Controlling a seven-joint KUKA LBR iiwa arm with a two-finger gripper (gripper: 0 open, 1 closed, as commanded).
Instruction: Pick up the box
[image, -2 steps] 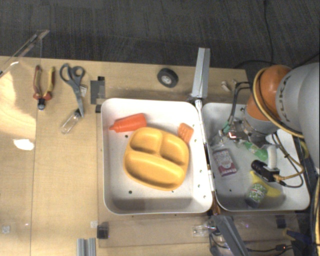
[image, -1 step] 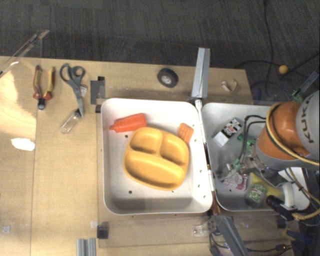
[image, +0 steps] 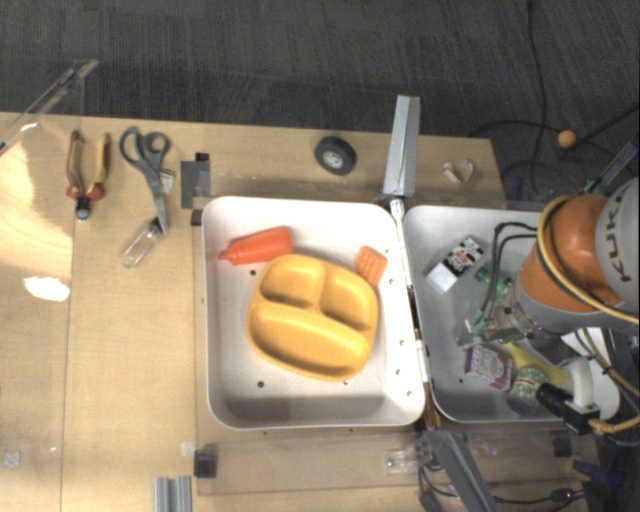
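Note:
A small white box (image: 455, 262) with black and red print lies tilted near the back left of the right bin (image: 432, 385). My gripper (image: 492, 320) hangs over the middle of that bin, a short way in front of and to the right of the box, with a gap between them. Just below the gripper lies a purple packet (image: 487, 362). The grey arm with its orange band (image: 580, 255) comes in from the right and hides the bin's right part.
A yellow-green bottle (image: 527, 372) lies beside the purple packet. The left bin (image: 225, 400) holds a yellow divided plate (image: 312, 315), an orange carrot-like piece (image: 258, 246) and a small orange piece (image: 371, 264). Scissors (image: 150, 165), pliers (image: 85, 170) and a tape roll (image: 335, 154) lie on the bench.

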